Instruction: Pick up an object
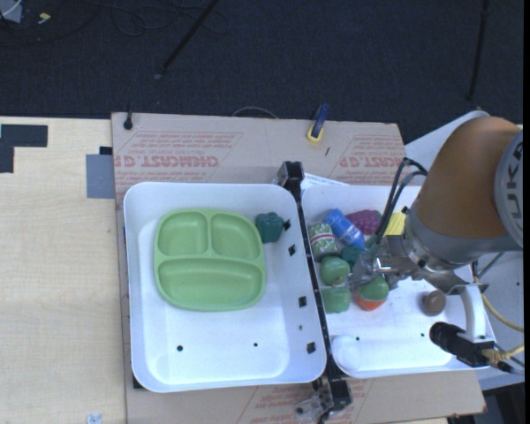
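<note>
My gripper (369,274) hangs low in the right bin (397,353), in among a cluster of toys. Directly under and in front of it lies a red and green round object (372,295). A green ball (334,268) sits just to its left, with a green cup (336,300) in front of that. Behind the gripper are a blue bottle (344,228), a purple object (366,219) and a green-labelled can (321,237). A small brown object (434,303) rests to the right, under the arm.
The left bin (212,360) holds a light green divided plate (210,260) and a small dark green object (269,227) at the plate's far right corner. A black divider (306,272) separates the bins. The large grey and orange arm (468,193) covers the right bin's far right side.
</note>
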Action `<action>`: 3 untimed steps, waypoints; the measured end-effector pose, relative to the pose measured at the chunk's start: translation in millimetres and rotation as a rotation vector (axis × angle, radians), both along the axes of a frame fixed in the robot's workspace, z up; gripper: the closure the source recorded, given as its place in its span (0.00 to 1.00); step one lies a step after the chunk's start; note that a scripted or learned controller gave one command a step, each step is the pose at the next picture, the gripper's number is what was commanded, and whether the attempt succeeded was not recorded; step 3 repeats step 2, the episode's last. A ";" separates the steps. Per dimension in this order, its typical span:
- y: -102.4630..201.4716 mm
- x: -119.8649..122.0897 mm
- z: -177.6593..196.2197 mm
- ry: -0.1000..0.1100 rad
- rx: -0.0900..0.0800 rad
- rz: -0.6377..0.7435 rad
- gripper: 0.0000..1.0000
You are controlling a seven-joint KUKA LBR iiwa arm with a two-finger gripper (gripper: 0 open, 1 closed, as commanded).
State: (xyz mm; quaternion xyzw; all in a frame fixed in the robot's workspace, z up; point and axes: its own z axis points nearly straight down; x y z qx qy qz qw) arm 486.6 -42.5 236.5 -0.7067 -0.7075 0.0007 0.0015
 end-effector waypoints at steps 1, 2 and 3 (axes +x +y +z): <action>-1.7 -1.0 -0.4 0.001 0.000 -0.001 1.00; 0.6 2.5 0.2 0.000 0.000 0.000 1.00; 0.6 2.5 0.2 0.000 0.000 0.000 1.00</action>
